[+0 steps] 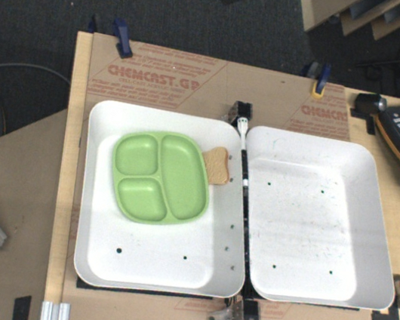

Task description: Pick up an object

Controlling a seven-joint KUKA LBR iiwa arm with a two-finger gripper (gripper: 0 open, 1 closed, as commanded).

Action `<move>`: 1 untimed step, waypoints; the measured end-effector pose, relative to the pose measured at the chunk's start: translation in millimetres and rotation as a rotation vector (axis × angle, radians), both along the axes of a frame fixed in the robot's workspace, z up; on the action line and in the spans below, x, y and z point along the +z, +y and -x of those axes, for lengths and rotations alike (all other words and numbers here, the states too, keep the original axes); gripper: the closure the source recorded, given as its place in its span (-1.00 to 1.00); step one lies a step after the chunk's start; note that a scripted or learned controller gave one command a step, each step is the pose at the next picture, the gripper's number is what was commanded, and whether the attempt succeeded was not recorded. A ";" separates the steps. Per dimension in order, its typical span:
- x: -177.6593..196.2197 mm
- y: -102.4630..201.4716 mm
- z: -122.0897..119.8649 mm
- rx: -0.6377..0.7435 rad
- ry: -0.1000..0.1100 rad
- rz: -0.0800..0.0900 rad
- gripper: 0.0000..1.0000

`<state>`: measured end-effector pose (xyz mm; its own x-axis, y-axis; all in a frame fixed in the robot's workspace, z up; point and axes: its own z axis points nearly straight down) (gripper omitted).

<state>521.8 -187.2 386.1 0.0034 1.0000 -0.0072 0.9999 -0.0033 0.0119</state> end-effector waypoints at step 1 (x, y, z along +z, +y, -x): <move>-89.2 131.7 44.9 0.015 0.024 -0.013 1.00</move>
